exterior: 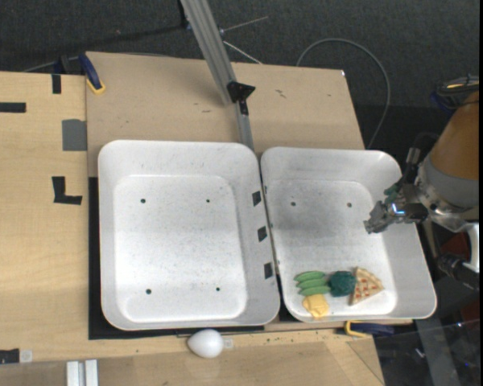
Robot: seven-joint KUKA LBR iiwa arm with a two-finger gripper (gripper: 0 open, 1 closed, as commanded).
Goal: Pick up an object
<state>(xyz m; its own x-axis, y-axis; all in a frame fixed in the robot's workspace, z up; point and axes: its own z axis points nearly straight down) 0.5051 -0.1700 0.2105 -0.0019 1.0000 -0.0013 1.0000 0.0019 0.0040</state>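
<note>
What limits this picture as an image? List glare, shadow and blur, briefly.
Camera view: even overhead light, no harsh glare on the left bin or right bin; soft shadows along the bin walls; the gripper is small and smeared, its fingers unreadable; the toy pieces, green, teal, yellow and a pizza slice, look soft-edged; the white egg-like object is slightly overexposed.

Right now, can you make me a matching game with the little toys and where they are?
Things:
1. pizza slice
2. green pea pod
3. white egg
4. pincer

Places:
A. on the bench, in front of the left bin
B. over the right bin's right side, above the toys
C. leftmost of the toy cluster in the right bin
D. rightmost of the toy cluster in the right bin

Pairs: 1-D, 2-C, 3-A, 4-B
</note>
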